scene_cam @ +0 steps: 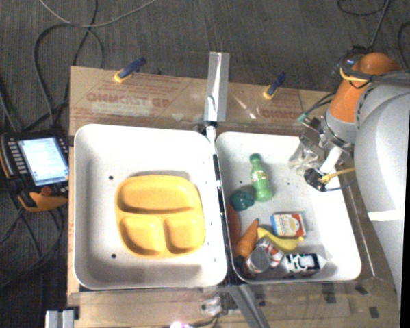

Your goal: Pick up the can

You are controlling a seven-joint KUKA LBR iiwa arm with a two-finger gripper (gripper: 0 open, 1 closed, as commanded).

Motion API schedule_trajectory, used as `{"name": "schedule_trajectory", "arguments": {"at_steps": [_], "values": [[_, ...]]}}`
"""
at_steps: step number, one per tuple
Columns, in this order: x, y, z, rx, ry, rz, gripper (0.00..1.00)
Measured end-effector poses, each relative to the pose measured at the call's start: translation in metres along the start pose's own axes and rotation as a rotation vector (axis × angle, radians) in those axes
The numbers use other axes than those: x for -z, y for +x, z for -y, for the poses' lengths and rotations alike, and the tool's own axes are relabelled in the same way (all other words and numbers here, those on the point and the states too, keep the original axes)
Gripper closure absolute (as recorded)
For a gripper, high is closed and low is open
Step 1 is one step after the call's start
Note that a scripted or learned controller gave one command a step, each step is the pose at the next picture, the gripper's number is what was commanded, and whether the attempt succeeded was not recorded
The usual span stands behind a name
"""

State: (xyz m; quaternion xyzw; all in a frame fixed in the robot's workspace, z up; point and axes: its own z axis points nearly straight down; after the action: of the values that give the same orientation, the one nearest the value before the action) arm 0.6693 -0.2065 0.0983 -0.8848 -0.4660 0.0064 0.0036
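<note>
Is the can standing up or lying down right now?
Lying down, it seems: the can rests tilted in the right bin's front corner, against the carrot.

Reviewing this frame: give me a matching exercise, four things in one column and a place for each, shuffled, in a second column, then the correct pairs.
Things:
1. yellow tray
2. green bottle
3. can
4. gripper

Places:
A. near the front edge of the right bin, beside the carrot
B. in the left bin
C. over the right bin's far right corner
D. lying in the right bin's far left part

Pairs: 1-B, 2-D, 3-A, 4-C
</note>
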Motion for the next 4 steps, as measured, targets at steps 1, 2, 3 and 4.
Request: {"name": "schedule_trajectory", "arguments": {"at_steps": [1, 2, 3, 4], "values": [[0.084, 0.048, 0.035, -0.093, -0.011, -0.005, 1.0], [0.126, 0.028, 0.042, 0.071, -0.014, -0.001, 1.0], [0.135, 0.029, 0.042, 0.073, -0.012, 0.001, 1.0], [-0.001, 0.024, 0.052, -0.094, -0.01, -0.007, 1.0]]}}
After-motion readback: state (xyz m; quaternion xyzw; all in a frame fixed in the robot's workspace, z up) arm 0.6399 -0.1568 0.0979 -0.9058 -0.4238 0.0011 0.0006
